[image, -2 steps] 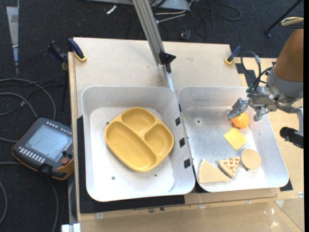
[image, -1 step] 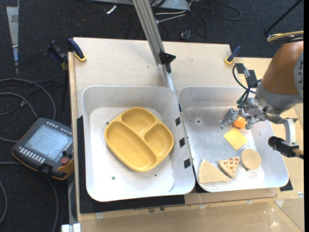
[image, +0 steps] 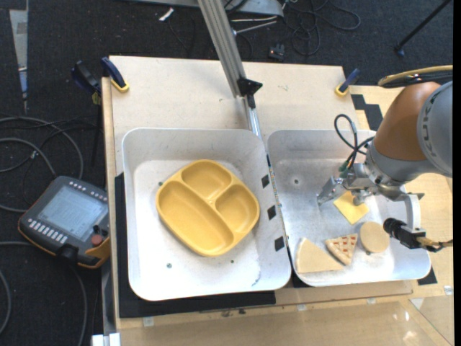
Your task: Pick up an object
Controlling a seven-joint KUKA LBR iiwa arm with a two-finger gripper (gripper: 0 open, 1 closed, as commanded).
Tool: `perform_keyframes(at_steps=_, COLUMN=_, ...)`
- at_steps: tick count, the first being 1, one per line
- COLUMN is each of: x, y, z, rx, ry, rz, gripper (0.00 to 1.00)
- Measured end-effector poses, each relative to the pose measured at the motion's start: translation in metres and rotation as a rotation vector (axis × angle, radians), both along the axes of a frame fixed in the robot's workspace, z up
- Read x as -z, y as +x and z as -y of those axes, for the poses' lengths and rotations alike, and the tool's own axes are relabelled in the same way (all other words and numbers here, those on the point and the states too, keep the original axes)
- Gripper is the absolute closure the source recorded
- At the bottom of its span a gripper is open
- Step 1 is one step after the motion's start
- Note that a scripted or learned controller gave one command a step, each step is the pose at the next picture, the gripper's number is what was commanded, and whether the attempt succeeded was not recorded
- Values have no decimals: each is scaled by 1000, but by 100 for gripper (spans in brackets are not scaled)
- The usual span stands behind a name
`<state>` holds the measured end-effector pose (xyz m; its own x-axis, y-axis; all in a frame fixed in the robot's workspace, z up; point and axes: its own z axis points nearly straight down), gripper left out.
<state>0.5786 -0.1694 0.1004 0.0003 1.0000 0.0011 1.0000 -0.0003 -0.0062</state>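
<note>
Claw (image: 344, 187) seen low in right bin (image: 302, 157), open/shut state can't be told; yellow square (image: 351, 209) at approx 5 o'clock should be centred btwn tips before closing.

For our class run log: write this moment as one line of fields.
arm: over right bin | gripper: above yellow square piece, nothing seen held | left bin: yellow divided plate

A flat yellow cheese slice (image: 351, 209) lies in the right bin (image: 302, 164), just beside the claw (image: 344, 186).
</note>
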Motion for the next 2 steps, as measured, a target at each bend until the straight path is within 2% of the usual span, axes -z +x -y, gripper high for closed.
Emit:
perform_keyframes(at_steps=1, x=-15, y=2, z=1, rx=0, ry=-2, rz=8, gripper=100)
perform_keyframes(at_steps=2, x=-62, y=2, z=9, rx=0, ry=-3, rz=11, gripper=100)
